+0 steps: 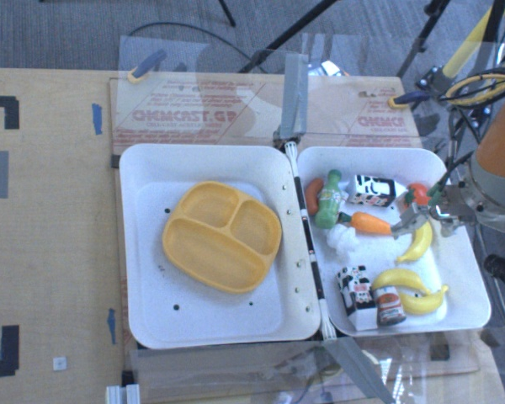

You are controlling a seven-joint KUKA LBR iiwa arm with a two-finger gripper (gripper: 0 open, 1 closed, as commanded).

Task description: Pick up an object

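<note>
Reaching in from the right, gripper [410, 221] hangs low over right bin [475, 297], fingers spread, nothing between them; tips near carrot [371, 223] and a banana [419, 242]. Yellow plate [221, 236] in left bin [143, 310].

We can't resolve the end effector [411, 218] fingers, too small. Arm [492, 154] cut off at right edge. Cow carton [353, 289] partly hidden behind jar [390, 305].

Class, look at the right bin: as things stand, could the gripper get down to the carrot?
Probably yes. The gripper hangs low over the right bin, just right of the carrot, whose top lies uncovered. The green bottle and single banana crowd its ends, so a clean grasp is uncertain.
</note>
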